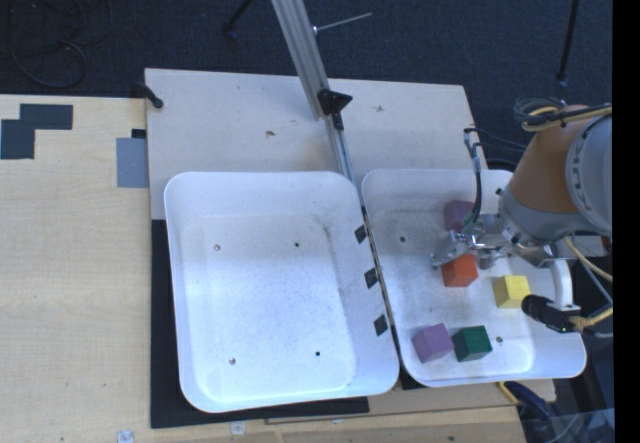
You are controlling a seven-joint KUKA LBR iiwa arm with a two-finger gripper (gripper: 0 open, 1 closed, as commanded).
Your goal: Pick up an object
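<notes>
Two white bins sitting side by side on desk | left bin (200,231) lying bare | right bin (420,201) holding orange cube (460,272), yellow cube (511,290), green cube (472,342), purple cube (432,341) near front rim, another purple block (458,214) | gripper (462,253) hovering over orange cube; jaws state: cannot tell | open floor lying toward bin's left wall.

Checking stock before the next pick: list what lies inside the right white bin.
In the right white bin: orange cube, yellow cube, purple cube, green cube. A second purplish block is partly covered by the hand.
</notes>
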